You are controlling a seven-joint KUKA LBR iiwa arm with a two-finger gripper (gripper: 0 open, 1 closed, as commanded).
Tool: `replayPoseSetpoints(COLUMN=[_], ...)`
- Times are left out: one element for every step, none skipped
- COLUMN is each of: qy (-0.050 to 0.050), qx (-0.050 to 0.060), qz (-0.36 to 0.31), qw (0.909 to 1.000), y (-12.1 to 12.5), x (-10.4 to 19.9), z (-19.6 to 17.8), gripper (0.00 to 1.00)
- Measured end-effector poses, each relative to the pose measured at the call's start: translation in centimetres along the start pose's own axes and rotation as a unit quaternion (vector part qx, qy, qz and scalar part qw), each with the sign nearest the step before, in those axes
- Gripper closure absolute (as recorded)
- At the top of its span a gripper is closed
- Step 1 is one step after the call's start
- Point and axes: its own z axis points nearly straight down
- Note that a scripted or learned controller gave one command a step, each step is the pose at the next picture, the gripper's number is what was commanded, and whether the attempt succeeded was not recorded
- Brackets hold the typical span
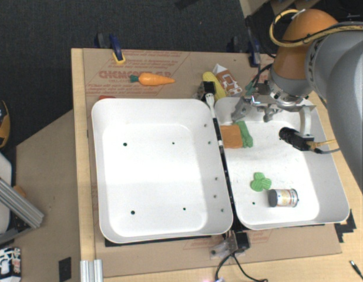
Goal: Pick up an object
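Plainly, we see the grey arm's two-finger gripper [247, 107] low over the far left corner of the right-hand shallow white plastic bin [322, 175], where most of the small things crowd together. We judge it sits there because that corner offers the nearest candidates: a flat orange-brown block [231, 136] lying against the bin's left wall, and a slim green stick-shaped piece [245, 134] touching the block's right side. Whether the jaws are apart or together we cannot tell; the wrist hides them, and nothing shows between them.

We take the green stick as the likely target. Its long axis runs from the far end, close under the gripper, toward the near edge, tilted slightly to the right.

Farther toward us in the same bin lie a crumpled green leafy toy [260, 183] and, just beside it, a small dark jar with a white lid [283, 198] on its side, its axis running left to right. The left-hand shallow white bin [158, 169] holds none of these. On the brown cardboard counter [81, 157] behind the bins rests an orange toy carrot [153, 79], tip pointing right.
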Motion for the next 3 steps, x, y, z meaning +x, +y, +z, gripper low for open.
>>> replayPoseSetpoints(qy=[0.0,0.0,0.0], qx=[0.0,0.0,0.0], qz=[0.0,0.0,0.0], qw=[1.0,1.0,1.0], y=[0.0,0.0,0.0], x=[0.0,0.0,0.0], z=[0.0,0.0,0.0], gripper=[0.0,0.0,0.0])
